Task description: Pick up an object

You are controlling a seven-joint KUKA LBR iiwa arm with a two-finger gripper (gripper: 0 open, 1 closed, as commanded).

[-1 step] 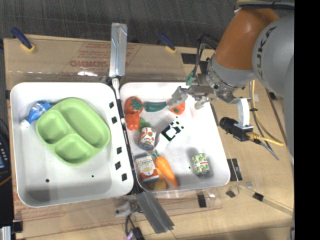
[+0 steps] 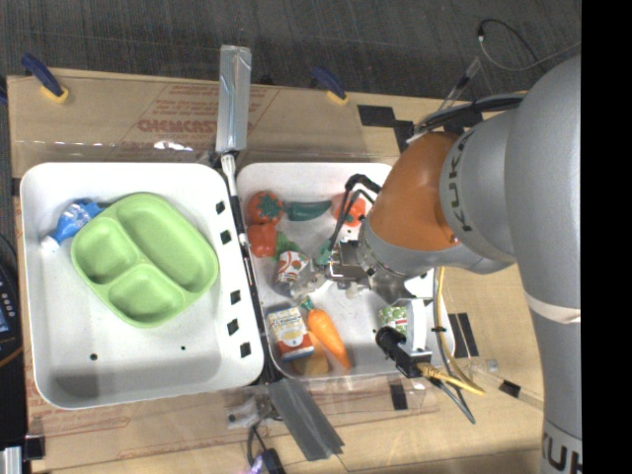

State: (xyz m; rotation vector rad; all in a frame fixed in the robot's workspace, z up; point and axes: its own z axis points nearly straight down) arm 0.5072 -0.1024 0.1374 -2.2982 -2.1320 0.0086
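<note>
Camera view, my gripper (image 2: 331, 265) low in the right bin (image 2: 296, 178), jaw state I cannot tell, beside a small patterned can (image 2: 291, 267), glossy orange carrot (image 2: 327, 335) nearby.

Cardboard-covered bench (image 2: 118, 117); two white bins: left (image 2: 49, 363), right (image 2: 296, 178), side by side.

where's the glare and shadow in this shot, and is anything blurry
Camera view: soft glare on the clear sheet behind the left bin; grey shadow along that bin's lower-left floor; the arm shades part of the right bin; the green plate is sharp, small toys slightly soft.
</note>
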